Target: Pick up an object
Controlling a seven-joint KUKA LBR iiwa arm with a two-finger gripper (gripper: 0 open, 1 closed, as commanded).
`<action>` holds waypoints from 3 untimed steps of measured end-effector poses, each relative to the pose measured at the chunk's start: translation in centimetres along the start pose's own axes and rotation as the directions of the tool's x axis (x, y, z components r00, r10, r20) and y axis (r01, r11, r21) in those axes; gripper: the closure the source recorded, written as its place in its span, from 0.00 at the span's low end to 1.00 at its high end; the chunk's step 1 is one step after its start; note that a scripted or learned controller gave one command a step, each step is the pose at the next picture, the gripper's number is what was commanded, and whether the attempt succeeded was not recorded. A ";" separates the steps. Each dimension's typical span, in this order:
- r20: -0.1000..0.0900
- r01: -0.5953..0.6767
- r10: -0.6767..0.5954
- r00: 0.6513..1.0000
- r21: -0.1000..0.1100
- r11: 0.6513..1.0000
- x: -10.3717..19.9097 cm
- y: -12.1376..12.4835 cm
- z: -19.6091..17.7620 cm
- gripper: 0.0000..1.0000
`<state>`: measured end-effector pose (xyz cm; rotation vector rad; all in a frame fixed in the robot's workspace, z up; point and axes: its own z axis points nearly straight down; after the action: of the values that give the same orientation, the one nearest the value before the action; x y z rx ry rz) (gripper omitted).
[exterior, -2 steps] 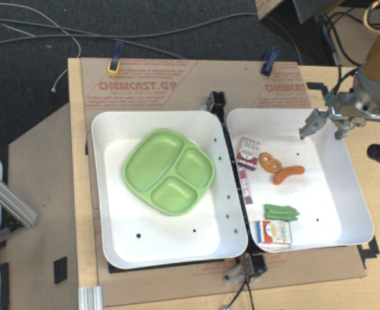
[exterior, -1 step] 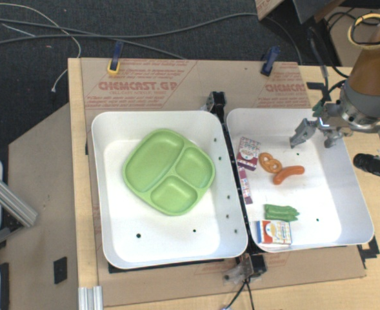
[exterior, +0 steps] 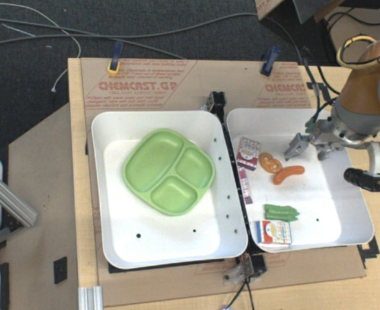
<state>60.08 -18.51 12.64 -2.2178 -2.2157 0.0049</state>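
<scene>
1. A small colourful box [exterior: 271, 232] lies at the near edge of the right bin [exterior: 344, 228], nearest the camera of all the items.
2. A green pea pod [exterior: 281, 212] lies just behind that box.
3. Further back in the right bin lies an orange sausage [exterior: 288, 174], with an orange ring [exterior: 270, 163] just left of it and a pink packet [exterior: 247, 155] by the bin's left wall.
4. The gripper [exterior: 308, 144] hangs over the right bin, behind and right of the sausage; its fingers stand spread apart, with nothing between them.
5. The left bin [exterior: 112, 234] holds a green divided plate [exterior: 169, 171].
</scene>
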 end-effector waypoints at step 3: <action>0.004 0.002 -0.002 1.000 -0.014 1.000 0.3 0.3 -3.9 1.00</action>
<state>60.41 -18.26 16.56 -2.2245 -2.2270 -0.0052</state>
